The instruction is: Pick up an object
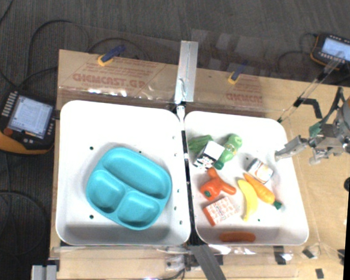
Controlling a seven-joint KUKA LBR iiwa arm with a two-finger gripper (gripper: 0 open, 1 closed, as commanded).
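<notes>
The right bin (pixel 291 194) holds several small objects. A green vegetable (pixel 199 143), a white box (pixel 211 152) and a green bottle (pixel 228 148) lie at its back left. An orange toy (pixel 216 185) and a red-and-white carton (pixel 222 211) sit in the middle. A banana (pixel 247 199), a carrot (pixel 263 189) and a small white can (pixel 261 170) are further right. A flat brown-orange piece (pixel 238 236) lies by the front wall. My gripper (pixel 312 148) hovers just outside the bin's right rim, level with its back half, with nothing seen in it.
The left bin (pixel 71 158) holds a blue divided plate (pixel 129 187). A metal post (pixel 187 71) stands behind the wall between the bins. Handheld pendants lie at the far left (pixel 22 121) and back right (pixel 336 51). Cables run over the floor.
</notes>
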